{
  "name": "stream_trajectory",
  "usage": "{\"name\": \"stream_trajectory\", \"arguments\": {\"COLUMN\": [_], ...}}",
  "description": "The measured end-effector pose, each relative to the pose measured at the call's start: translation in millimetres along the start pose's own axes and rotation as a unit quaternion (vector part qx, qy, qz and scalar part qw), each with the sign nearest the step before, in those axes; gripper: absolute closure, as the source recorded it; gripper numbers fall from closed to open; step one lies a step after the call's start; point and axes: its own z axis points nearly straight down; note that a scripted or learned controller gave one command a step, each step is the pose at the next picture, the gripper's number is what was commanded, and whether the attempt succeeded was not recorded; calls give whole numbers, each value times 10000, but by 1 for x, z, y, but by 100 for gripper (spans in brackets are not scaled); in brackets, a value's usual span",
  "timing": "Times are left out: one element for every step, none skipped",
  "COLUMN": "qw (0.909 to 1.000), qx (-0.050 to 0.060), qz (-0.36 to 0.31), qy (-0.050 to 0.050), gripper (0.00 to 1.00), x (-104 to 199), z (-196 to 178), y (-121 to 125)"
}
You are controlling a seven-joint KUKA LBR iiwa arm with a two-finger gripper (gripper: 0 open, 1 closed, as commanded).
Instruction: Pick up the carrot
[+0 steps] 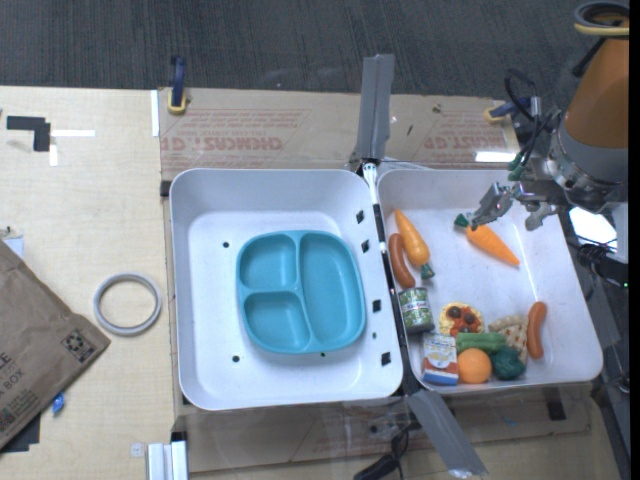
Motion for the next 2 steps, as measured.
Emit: {"name": "stream_trajectory", "arguments": {"qw": [10000,9997], "qx": [-19,-23], "qz": [-60,-239], "qy": [-3,-8], "gripper": [0,0], "x": [-19,-38], "z": [144,86], "y": [18,61]}}
